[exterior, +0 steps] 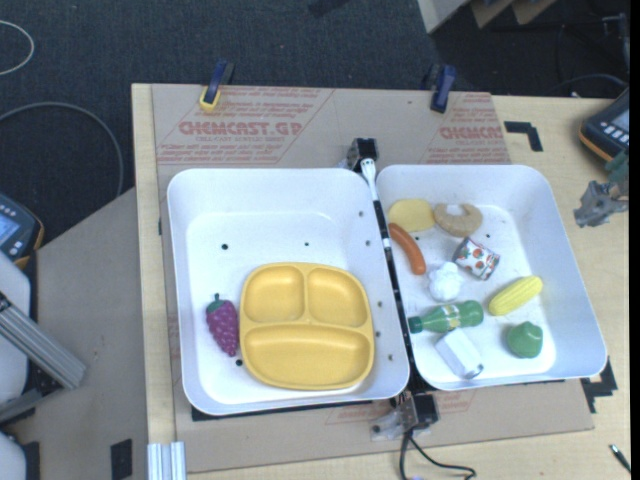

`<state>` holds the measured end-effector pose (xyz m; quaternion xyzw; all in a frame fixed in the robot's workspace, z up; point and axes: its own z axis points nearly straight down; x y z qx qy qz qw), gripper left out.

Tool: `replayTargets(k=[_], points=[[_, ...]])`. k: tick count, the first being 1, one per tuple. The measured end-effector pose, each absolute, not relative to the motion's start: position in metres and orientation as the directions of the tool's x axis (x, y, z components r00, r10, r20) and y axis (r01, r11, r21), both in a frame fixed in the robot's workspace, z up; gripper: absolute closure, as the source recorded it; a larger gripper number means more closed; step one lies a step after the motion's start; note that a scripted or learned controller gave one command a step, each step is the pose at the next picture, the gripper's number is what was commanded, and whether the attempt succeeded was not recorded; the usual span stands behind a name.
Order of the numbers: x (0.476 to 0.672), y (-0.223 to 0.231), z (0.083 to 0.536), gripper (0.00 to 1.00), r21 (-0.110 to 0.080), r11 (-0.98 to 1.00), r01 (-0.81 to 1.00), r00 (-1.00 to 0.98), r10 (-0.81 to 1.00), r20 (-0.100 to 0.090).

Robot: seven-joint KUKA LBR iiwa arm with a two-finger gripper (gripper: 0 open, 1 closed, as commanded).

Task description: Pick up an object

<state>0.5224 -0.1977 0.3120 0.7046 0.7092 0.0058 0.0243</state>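
Note:
The right bin holds several small items: a yellow lump, a tan round piece, an orange sausage shape, a small red-and-white can, a white ball, a corn cob, a green bottle lying on its side, a green pepper and a white block. My gripper is at the far right, outside the right bin's rim and well away from every item. Nothing is seen in its grasp.
In the left bin a yellow divided plate lies beside a purple grape bunch. The bins stand on a cardboard sheet held by two clamps. Cables and equipment lie around the bench.

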Motion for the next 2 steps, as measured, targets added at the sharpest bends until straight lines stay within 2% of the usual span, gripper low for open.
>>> replayTargets(k=[2], points=[[0.524,-0.198,0.333,1.0,0.05,0.009,0.999,-0.007,0.999,-0.031]])
